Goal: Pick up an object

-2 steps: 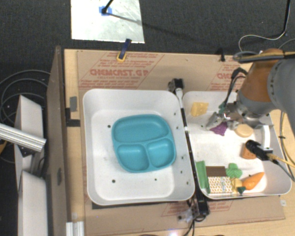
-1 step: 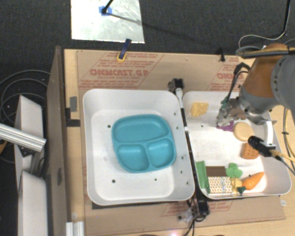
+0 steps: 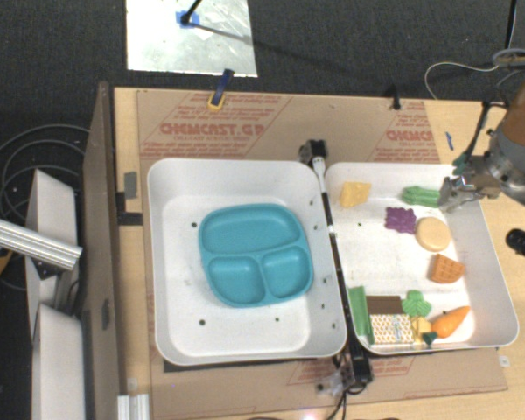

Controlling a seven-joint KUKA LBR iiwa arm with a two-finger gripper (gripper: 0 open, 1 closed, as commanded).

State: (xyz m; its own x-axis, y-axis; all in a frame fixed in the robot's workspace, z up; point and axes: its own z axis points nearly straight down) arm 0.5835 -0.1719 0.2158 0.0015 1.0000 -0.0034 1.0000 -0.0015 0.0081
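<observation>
**Q:** What occupies the left side of the bench?

**A:** The left shallow white plastic bin holds one item, a teal plastic divided plate with three compartments, lying flat near the bin's middle. A black divider strip runs between this bin and the right shallow white plastic bin.

**Q:** What lies in the right bin, from left to right?

**A:** At the near left corner a green flat rectangular piece stands along the wall, with a dark brown block and a speckled patterned packet just beside it. At the far left sits a pale yellow wedge of toy cheese. Toward the middle are a purple toy grape cluster, a small green toy broccoli, and a green elongated toy vegetable at the far side. Further right lie a round beige toy bun, an orange-brown toy waffle and an orange toy carrot at the near edge.

**Q:** Where is the arm?

**A:** The grey two-finger gripper hangs over the far right of that bin, its tip at the right end of the green elongated vegetable. Whether the fingers are spread or closed cannot be told, nor whether they touch the toy.
</observation>
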